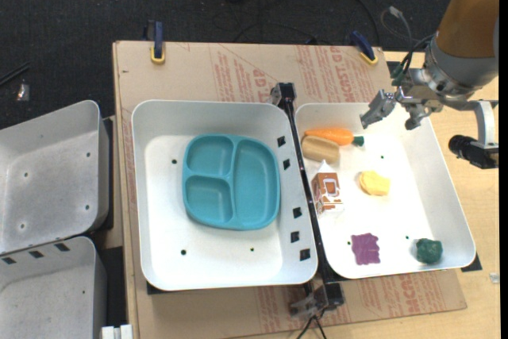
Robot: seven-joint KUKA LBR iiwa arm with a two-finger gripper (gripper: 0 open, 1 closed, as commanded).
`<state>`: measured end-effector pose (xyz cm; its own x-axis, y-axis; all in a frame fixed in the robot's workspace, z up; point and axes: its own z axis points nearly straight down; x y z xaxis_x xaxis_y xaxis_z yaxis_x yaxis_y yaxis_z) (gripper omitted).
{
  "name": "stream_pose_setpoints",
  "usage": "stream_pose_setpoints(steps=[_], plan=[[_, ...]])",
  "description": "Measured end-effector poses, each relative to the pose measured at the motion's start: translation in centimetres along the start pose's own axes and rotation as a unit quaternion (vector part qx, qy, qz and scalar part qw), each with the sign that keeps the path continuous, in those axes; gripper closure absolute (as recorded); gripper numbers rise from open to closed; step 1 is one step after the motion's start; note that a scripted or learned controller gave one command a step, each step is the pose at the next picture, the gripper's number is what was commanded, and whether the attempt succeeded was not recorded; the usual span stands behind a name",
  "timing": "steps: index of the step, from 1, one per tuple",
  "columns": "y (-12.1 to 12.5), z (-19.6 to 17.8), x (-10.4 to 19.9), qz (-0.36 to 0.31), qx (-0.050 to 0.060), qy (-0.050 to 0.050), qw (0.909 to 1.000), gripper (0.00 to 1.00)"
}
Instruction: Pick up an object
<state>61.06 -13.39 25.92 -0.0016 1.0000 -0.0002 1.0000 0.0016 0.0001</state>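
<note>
Orange carrot-shaped toy (329,136) and tan bun (321,148) are crowded at upper-centre; spread, empty gripper (394,111) may be blocked by right bin wall (444,163).

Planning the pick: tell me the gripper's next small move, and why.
Probably shift the gripper toward the left and lower it over the carrot. It hangs open above the right bin's far edge with nothing between its fingers, and the carrot looks like the nearest item.
</note>
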Motion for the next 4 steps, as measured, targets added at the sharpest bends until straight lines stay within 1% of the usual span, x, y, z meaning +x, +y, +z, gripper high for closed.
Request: stream_pose_setpoints(steps=[1,2,3,4], plan=[[0.6,4.5,0.1,0.000,0.002,0.000,1.0000,0.00],[0.8,10.7,0.8,0.000,0.003,0.001,1.0000,0.00],[0.7,16.0,0.9,0.001,0.002,0.000,1.0000,0.00],[0.8,14.7,0.9,0.001,0.000,0.000,1.0000,1.00]])
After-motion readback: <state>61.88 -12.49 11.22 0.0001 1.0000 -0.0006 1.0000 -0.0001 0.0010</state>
